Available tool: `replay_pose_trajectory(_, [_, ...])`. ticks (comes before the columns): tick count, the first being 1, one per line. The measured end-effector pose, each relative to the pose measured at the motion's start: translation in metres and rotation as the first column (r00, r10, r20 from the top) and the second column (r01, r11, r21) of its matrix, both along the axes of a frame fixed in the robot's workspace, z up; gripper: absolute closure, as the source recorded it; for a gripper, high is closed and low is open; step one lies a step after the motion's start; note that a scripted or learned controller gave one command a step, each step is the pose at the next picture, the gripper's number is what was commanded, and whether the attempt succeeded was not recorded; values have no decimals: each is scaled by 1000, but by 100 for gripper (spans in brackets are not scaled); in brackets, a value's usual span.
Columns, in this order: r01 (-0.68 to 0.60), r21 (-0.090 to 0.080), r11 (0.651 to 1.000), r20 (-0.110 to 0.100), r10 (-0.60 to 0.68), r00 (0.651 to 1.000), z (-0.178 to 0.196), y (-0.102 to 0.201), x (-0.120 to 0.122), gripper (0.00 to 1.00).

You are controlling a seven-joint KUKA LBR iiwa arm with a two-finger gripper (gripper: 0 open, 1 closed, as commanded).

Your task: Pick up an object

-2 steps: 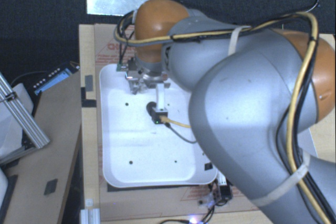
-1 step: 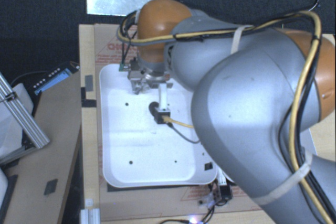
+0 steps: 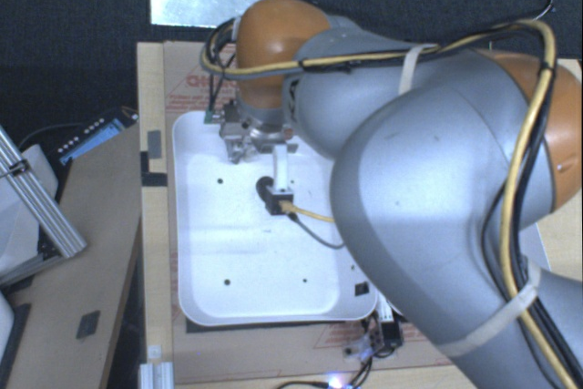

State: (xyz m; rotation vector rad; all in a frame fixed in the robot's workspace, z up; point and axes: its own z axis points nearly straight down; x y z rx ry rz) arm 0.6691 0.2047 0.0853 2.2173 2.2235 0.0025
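White bin on the left is where I'm working. My tool sits low at its far edge w/ the wrist straight above, prob. so it can drop vertically w/o clipping the wall. Can't tell how wide the tool is set from this angle, & I see nothing gripped in it. Bin floor beneath looks bare. Only candidate obj. is a small dark piece at the near right corner, well apart from the tool; can't say what it is. My arm covers the right-hand bin. Red print on the cardboard under the bin is too blurred & cut off to read.
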Motion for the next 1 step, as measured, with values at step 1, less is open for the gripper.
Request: replay_pose_trajectory(1, [0,0,1000,0,0,1000,0,1,0,100])
